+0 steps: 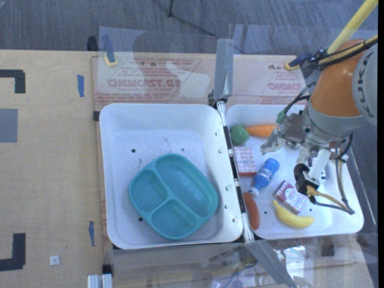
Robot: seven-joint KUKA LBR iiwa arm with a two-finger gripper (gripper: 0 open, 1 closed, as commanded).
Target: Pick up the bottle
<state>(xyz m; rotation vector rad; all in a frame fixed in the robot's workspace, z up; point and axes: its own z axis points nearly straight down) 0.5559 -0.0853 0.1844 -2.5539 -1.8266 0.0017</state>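
The bottle point(266, 174) lies on its side in the right bin point(355, 222), white cap pointing near-left, between a red-and-white packet point(244, 159) and a small carton point(288, 197). It's small plastic, so likely light, smooth and keen to roll: best taken across the blue middle. The gripper point(282, 135) hangs just on its far side, by the carrot point(261, 130), with the arm leaning in from the right. Claw wide or narrow? Can't tell.
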